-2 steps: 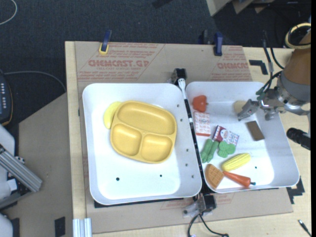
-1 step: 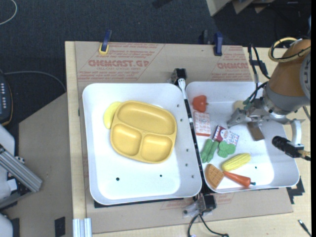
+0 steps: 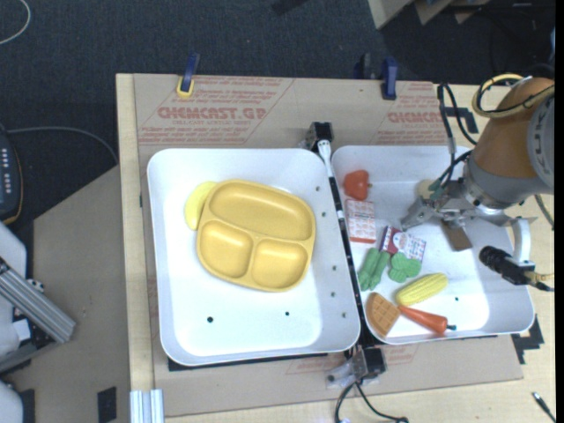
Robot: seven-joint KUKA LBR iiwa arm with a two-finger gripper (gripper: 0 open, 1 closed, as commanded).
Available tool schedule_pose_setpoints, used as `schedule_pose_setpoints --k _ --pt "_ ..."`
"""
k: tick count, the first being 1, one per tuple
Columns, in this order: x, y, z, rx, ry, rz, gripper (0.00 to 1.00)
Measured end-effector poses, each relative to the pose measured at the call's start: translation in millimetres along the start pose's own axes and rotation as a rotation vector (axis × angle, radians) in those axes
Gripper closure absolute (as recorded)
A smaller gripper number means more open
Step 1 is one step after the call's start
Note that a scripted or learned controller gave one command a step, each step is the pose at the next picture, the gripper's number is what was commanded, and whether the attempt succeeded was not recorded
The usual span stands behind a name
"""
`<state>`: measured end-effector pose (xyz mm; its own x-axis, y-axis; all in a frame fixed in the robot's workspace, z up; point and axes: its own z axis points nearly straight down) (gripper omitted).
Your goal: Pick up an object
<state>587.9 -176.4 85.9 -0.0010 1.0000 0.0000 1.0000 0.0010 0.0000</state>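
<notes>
My gripper (image 3: pixel 434 226) hangs over the middle of the right bin (image 3: pixel 493 311), open, with nothing between its fingers. Just left of and below it lie a small printed packet (image 3: pixel 412 248), a green leafy toy (image 3: pixel 404 268) and a green pod (image 3: pixel 374 268). A yellow corn cob (image 3: pixel 421 287), an orange carrot (image 3: pixel 424 319) and a tan waffle piece (image 3: pixel 382 314) rest near the bin's front. A red tomato (image 3: pixel 356 183) and a red-and-white packet (image 3: pixel 359 221) sit by the bin's left wall.
The left bin (image 3: pixel 176 263) carries a yellow divided plate (image 3: pixel 256 234) with a yellow piece (image 3: pixel 196 205) tucked at its left side. A black cable and connector (image 3: pixel 507 265) trail from the wrist over the right bin's right side.
</notes>
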Motion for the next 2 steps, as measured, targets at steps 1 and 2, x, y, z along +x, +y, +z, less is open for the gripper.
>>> schedule_pose_setpoints --k 1,2 --pt "-0.7 0.9 -11.8 -0.004 -0.002 0.0 1.0" --pt "-6.6 2.8 -73.5 -0.005 -0.002 0.001 1.0"
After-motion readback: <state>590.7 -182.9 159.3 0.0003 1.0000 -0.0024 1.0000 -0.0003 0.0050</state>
